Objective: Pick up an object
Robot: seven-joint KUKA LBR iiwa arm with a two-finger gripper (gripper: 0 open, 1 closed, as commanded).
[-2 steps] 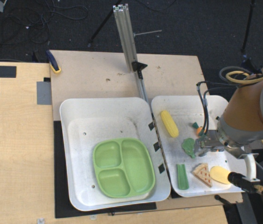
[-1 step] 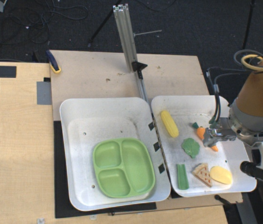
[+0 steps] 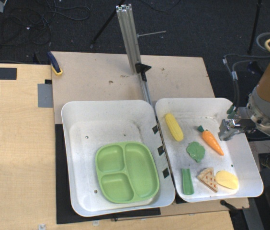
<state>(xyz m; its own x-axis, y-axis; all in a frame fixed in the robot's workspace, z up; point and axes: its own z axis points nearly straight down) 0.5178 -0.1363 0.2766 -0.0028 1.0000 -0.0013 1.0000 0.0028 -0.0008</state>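
The carrot [image 3: 213, 142] lies in the right bin [image 3: 250, 186], slanting from its green top at the upper left down to its orange tip at the lower right, and it is the toy nearest the gripper [image 3: 227, 128]. The gripper hangs over the bin's right part, just beside the carrot's upper right, with nothing between its fingers (whether they are spread or pressed together cannot be told from this angle). Left of the carrot an ear of corn [image 3: 174, 126] lies near the bin's left wall, and just below the carrot's green top sits a broccoli floret [image 3: 196, 151]. Toward the bin's front edge lie a green stick [image 3: 187, 181], a sandwich wedge [image 3: 208, 178] and a yellow lemon-like piece [image 3: 227, 180], the wedge and the yellow piece touching. The left bin [image 3: 77, 128] holds a green divided plate [image 3: 126, 172] with three compartments. Both bins rest side by side on the bench [image 3: 101, 75].
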